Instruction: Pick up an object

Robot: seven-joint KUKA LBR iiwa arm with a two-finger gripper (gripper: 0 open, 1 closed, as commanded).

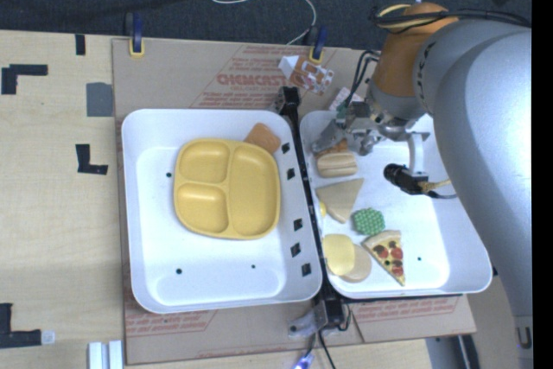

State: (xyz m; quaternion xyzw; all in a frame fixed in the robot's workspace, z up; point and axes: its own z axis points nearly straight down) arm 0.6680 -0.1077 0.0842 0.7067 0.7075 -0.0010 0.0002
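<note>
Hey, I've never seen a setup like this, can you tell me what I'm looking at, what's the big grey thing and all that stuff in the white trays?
One camera looks down at a slant on a bench. The big grey robot arm with an orange band reaches in from the right. Its gripper hangs low over the right shallow white bin, just above a tan toy hot dog bun. Whether it holds anything cannot be told. That bin also holds a pale yellow wedge, a green textured piece, a toy pizza slice and a round cream disc. The left white bin holds a yellow divided plate and a small brown block.

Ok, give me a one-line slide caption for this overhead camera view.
Gripper low over the hot dog in the right bin; yellow tray in the left bin.
</note>
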